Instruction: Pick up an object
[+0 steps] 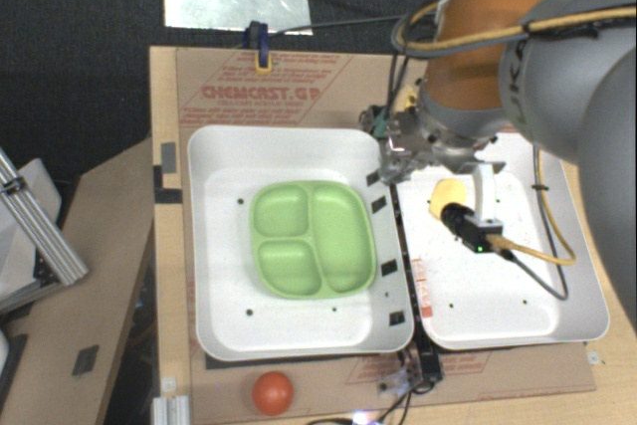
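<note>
A green divided plate (311,237) lies in the middle of the left bin (214,314). A small yellow object (446,193) sits in the upper left part of the right bin (557,314), partly covered by the robot's hardware. My gripper (436,162) hangs from the grey and orange wrist right over the right bin's far left corner, just above and beside the yellow object. The wrist hides the gripper's tips from this angle. Nothing can be seen held.
An orange-red ball (272,392) rests on the cardboard in front of the left bin, outside both bins. The divider between the bins (398,254) runs close to the gripper. A blue clamp (259,43) stands at the cardboard's far edge.
</note>
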{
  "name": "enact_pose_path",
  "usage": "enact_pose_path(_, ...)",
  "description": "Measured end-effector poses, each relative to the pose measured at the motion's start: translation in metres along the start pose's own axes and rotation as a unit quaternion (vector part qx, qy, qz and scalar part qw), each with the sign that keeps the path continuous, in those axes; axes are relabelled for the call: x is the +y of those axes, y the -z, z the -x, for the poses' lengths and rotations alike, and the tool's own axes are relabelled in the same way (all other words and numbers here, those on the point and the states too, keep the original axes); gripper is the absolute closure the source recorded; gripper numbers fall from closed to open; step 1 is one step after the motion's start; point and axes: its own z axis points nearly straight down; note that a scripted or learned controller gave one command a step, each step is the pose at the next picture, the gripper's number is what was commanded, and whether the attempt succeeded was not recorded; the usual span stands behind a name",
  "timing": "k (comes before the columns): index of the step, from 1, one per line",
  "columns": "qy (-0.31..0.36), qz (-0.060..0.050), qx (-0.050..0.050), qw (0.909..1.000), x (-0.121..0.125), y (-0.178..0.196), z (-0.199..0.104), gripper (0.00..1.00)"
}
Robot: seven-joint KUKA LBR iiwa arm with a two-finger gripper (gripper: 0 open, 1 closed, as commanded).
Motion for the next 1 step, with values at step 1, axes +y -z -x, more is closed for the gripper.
enact_pose_path(1, 0.000, 0.001, 0.000, 1.0000, 0.0280, -0.0057, -0.0415, 1.00)
